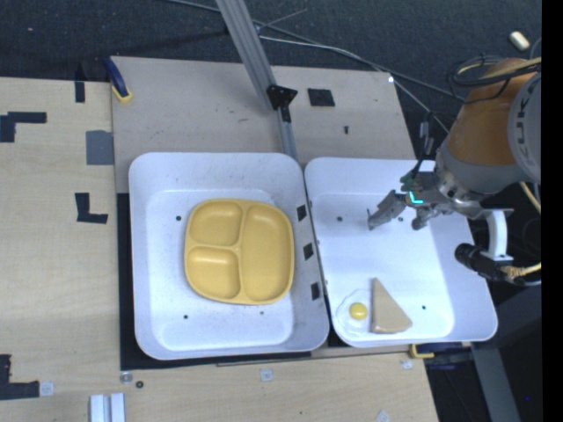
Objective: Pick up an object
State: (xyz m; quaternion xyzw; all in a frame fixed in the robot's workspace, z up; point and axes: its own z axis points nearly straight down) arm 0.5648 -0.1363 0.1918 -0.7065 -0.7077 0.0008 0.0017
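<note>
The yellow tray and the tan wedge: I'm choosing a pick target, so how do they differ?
The yellow tray is large, rounded and split into three compartments; the tan wedge is small, triangular and plain. The tray lies alone in the left bin; the wedge lies in the right bin beside a small yellow ball. Both lie flat.

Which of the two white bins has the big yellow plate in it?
The left bin holds the yellow divided plate. The right bin holds a tan wedge and a small yellow ball.
</note>
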